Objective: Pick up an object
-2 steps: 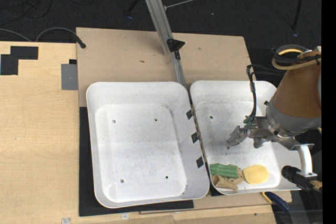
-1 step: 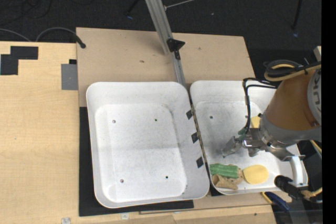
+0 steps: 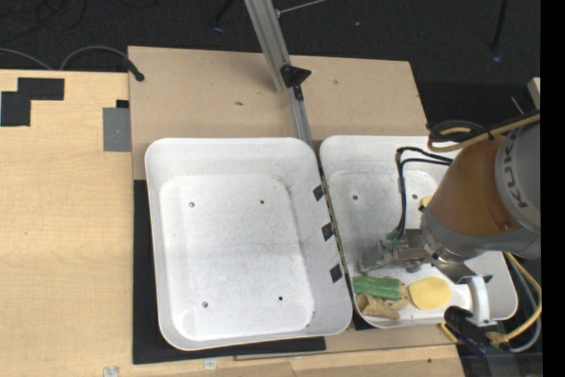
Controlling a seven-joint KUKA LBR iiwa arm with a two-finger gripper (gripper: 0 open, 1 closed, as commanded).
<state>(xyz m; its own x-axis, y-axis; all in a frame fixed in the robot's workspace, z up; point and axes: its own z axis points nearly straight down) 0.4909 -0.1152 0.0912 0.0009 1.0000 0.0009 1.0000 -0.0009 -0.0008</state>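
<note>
Two white bins sit side by side on the bench; the left bin (image 3: 234,243) has only small dark dots on its floor. The arm (image 3: 481,194) reaches in from the right over the right bin (image 3: 362,177), its bulk hiding much of that bin's right half. No writing is readable. The gripper (image 3: 393,250) hangs low near the bin's near edge; whether it is clenched or released cannot be told. Just near of it lie a green object (image 3: 378,286), a tan object (image 3: 381,305) and a yellow object (image 3: 427,294), close together.
</note>
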